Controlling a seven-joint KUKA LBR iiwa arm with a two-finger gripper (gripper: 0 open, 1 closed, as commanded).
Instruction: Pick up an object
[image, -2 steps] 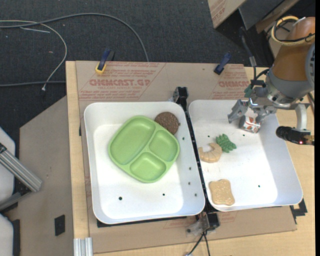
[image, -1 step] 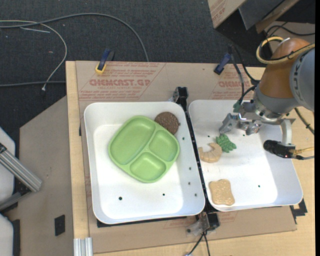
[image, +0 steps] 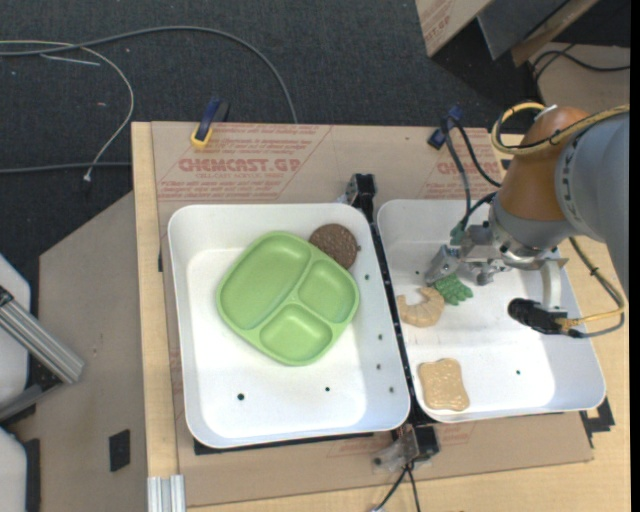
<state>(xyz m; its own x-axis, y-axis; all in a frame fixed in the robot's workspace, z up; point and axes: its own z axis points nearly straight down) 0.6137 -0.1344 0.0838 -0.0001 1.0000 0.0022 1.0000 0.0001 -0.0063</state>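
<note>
Cardboard covers the bench (image: 250, 150) under two bins; in the right bin (image: 520, 375) the gripper (image: 450, 272) sits low over a small green object (image: 455, 291), likely its target; whether it grips, I cannot tell.

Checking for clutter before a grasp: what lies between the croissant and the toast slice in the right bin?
Bare white bin floor separates the croissant from the toast slice, seen in the camera view.

The end effector (image: 447, 268) of a grey arm with an orange band hangs low in the right white bin (image: 560, 390), touching or just over a small green toy (image: 455, 291). Just below it lies a pale curved pastry piece (image: 420, 309), and farther below, a tan slice of toast (image: 443, 385). To its left, the left bin (image: 200, 370) holds a green divided plate (image: 288, 296) and a brown cookie (image: 334, 241).
</note>
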